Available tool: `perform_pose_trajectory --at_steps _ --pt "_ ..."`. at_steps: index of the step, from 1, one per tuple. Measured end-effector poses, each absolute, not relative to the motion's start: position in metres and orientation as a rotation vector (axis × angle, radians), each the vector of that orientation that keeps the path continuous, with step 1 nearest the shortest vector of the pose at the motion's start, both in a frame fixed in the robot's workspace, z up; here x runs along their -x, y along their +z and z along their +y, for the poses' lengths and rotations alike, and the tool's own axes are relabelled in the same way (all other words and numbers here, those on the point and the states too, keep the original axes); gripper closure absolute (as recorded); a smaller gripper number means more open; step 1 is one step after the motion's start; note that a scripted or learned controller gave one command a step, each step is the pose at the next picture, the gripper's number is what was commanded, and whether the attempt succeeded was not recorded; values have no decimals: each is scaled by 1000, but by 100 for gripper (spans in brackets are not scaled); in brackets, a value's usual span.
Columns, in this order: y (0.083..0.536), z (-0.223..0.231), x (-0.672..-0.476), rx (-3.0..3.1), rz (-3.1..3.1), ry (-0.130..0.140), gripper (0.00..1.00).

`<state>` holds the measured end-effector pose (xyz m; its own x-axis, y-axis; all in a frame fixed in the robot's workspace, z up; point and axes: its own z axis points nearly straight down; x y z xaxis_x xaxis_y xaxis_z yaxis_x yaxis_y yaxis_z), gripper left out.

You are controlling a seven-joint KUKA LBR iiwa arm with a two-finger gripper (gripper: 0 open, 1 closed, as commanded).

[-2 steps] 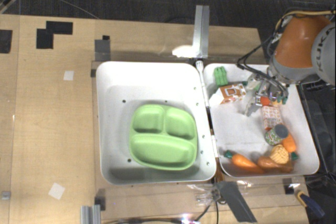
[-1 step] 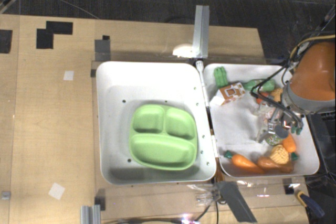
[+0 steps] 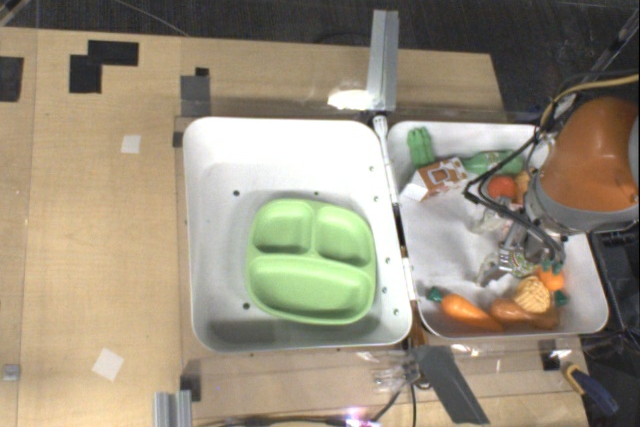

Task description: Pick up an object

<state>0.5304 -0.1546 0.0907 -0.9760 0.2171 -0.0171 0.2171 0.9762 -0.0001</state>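
Note:
The right bin (image 3: 440, 245) holds several toy foods. An orange carrot (image 3: 463, 308) lies along its front wall, with a yellow waffle-like piece (image 3: 532, 295) and a brown piece (image 3: 520, 313) to its right. At the back lie a green piece (image 3: 419, 146), a small brown and white box (image 3: 441, 177), a green vegetable (image 3: 488, 160) and a red-orange piece (image 3: 503, 186). My gripper (image 3: 512, 262) hangs low over the bin's right half, just left of the waffle piece, and its fingers are hard to make out.
The left bin (image 3: 215, 175) holds a green divided plate (image 3: 312, 260). A metal post (image 3: 384, 60) stands behind the wall between the bins. The orange band of the arm (image 3: 598, 155) covers the right bin's far right corner. Black cables (image 3: 500, 177) loop over the back items.

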Motion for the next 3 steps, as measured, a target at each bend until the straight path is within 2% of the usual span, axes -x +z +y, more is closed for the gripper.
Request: perform_pose_trajectory --at_steps 1,2,3 --pt "89 -114 -624 -416 3099 1 0" --pt "88 -96 -653 -756 3045 -5 0" --pt "89 -155 -582 -897 3000 -2 0"
